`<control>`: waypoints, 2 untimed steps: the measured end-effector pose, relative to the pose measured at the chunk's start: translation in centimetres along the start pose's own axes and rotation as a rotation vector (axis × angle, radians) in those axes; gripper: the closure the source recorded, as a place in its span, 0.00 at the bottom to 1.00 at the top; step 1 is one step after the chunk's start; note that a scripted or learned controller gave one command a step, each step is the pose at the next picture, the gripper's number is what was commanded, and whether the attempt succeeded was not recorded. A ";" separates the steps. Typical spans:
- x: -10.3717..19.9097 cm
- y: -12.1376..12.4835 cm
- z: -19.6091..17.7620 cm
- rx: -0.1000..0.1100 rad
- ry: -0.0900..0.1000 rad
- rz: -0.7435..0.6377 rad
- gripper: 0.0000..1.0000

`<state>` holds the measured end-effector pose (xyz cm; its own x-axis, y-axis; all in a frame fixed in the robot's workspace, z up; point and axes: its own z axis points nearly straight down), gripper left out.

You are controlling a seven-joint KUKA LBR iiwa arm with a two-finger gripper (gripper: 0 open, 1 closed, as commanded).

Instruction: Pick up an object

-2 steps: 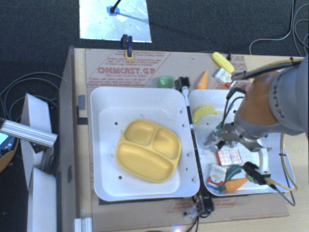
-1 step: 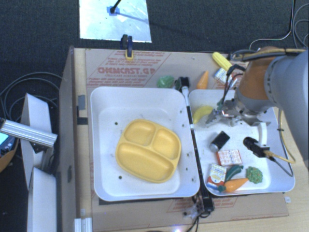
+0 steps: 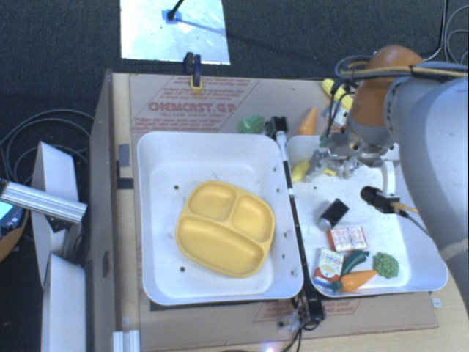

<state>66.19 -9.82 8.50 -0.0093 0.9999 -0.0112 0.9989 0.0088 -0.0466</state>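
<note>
**Tool low over the far end of the right bin, grasp unconfirmed**

Tool (image 3: 331,163) sits low at the far-left corner of the right bin (image 3: 421,262), just beside a yellow banana-like toy (image 3: 300,170). Whether it is open or closed, or has hold of anything, cannot be told from this slant.

My reading is that the reach-and-grasp step is in hand, with the yellow toy the likeliest target. The next move calls for a firm closure on that toy, then a straight lift clear of the bin wall and the divider (image 3: 288,182) close on its left.

Other candidates lie nearer in the same bin: a black cylinder (image 3: 333,213), a red-and-white packet (image 3: 347,237), a broccoli piece (image 3: 385,264), a carrot (image 3: 353,279) and a small printed carton (image 3: 329,262). The left bin (image 3: 157,189) carries a yellow divided plate (image 3: 225,227). On the worktop (image 3: 212,101) beyond the bins rest a green toy (image 3: 251,124) and an orange carrot-like piece (image 3: 308,121). The arm's bulk (image 3: 429,145) overhangs the right bin's right side.
</note>
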 end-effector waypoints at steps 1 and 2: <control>4.0 0.5 -10.8 -0.059 0.011 0.001 0.00; 4.1 -5.4 -9.7 -0.043 0.011 0.009 0.00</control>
<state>61.21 -5.67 18.41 0.0002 1.0000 0.0000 1.0000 -0.0002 -0.0031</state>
